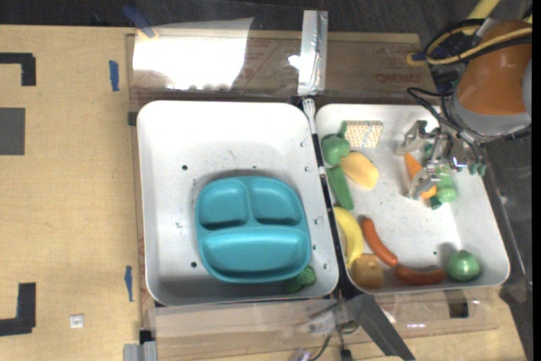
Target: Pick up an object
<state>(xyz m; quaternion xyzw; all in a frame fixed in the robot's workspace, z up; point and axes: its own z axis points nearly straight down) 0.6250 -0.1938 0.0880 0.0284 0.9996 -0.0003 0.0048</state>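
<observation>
Nearby, lemon [362,170] sits beside green pear [336,150].

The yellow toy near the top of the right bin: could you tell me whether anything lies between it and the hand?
Nothing visible does. The hand hangs right of the yellow toy, with bare white bin floor between them.

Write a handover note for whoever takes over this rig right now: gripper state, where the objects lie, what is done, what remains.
Gripper: low in the right bin, over small orange and green pieces; finger state unclear, no confirmed grasp.
Right bin also holds a green apple, sausages, banana, yellow fruit.
Left bin: teal divided plate.
Done: arm reached in.
Left: grasp and lift one object.
</observation>
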